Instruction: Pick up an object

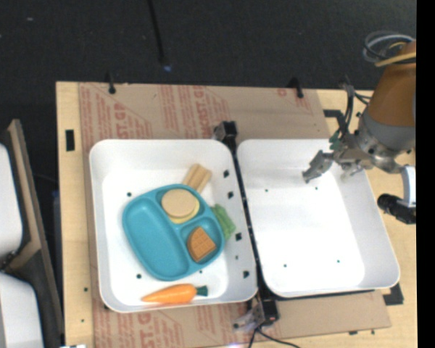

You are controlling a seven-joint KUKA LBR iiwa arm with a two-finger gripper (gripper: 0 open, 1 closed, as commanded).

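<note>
Gripper (320,168) is hovering over the top right part of the right bin (362,267), fingers look spread a bit with nothing between them, so it's not carrying anything. The arm (393,100) comes in from the right, orange band above the wrist. All the stuff is over in the left bin (105,194), well apart from the gripper. Using the blue divided tray (152,241) in that bin as the landmark: a round tan cookie (180,204) and a brown waffle piece (201,244) sit in its compartments, a wooden block (197,177) pokes out just above it, something green (224,222) sits against its right edge, and a toy carrot (172,293) lies just below it.
</note>
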